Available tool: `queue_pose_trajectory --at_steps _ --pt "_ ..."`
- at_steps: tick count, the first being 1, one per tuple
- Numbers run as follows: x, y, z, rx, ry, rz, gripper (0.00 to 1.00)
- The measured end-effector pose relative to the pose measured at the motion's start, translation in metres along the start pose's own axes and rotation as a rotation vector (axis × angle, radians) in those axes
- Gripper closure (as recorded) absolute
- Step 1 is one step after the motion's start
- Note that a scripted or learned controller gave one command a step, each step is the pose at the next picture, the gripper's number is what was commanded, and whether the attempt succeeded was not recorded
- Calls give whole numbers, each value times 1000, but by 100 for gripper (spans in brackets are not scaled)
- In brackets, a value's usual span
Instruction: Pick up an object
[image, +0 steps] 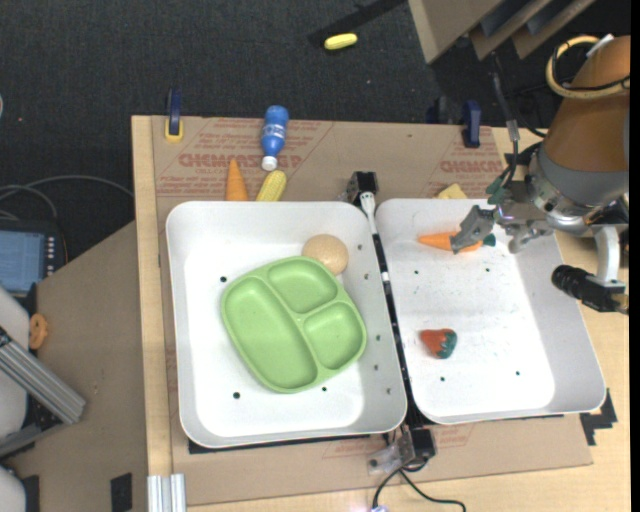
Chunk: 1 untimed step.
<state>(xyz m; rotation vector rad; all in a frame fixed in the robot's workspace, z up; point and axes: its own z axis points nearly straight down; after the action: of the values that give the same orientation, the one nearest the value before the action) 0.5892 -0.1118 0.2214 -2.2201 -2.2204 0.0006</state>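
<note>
My gripper (470, 236) hangs over the far edge of the right bin (560, 370), reaching in from the right. An orange toy carrot (436, 240) sticks out to the left from between its fingers, so the gripper is shut on the carrot's thick end. A red and green toy fruit (437, 342) lies near the middle of the same bin, well in front of the gripper.
The left bin (195, 300) holds a green divided plate (292, 322) and a beige ball (327, 253). Behind the bins, on the cardboard, lie a blue-capped bottle (272, 135), a second carrot (235, 182), a yellow corn cob (271, 185) and a yellow block (452, 192).
</note>
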Motion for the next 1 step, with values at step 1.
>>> queue_pose_trajectory --at_steps 1 --pt "-6 -77 138 17 4 4 0"
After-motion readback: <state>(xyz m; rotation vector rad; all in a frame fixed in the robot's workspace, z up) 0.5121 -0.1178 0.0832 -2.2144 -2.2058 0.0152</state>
